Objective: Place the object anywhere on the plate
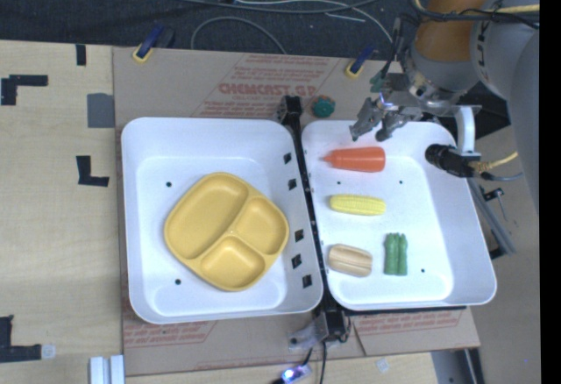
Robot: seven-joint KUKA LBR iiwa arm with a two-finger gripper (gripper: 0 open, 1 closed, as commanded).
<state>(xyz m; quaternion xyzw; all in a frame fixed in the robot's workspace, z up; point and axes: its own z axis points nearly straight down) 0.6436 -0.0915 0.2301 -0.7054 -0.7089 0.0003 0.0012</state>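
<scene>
Camera view, from where I stand, shows the left bin (140,198) at the centre left of the frame holding the yellow plate (226,231), a three-compartment dish with nothing on it. Moving right, the right bin (456,251) carries four toy foods: an orange carrot (356,160) near the top, a corn cob (357,205) below it, a bread roll (350,260) at the lower left and a green asparagus bundle (396,253) beside that. At the upper right the gripper (379,124) hangs just above the carrot's right end, its fingers spread apart and grasping nothing. The carrot looks like the object being approached, though the task does not name which one. My worry is that the fingers sit toward one end of the carrot rather than its middle, so a close could pinch off-centre and let the round body roll or swing out on the way across the divider. The fingertips are small and dark against the bin rim, so their exact gap and height are hard to judge.
</scene>
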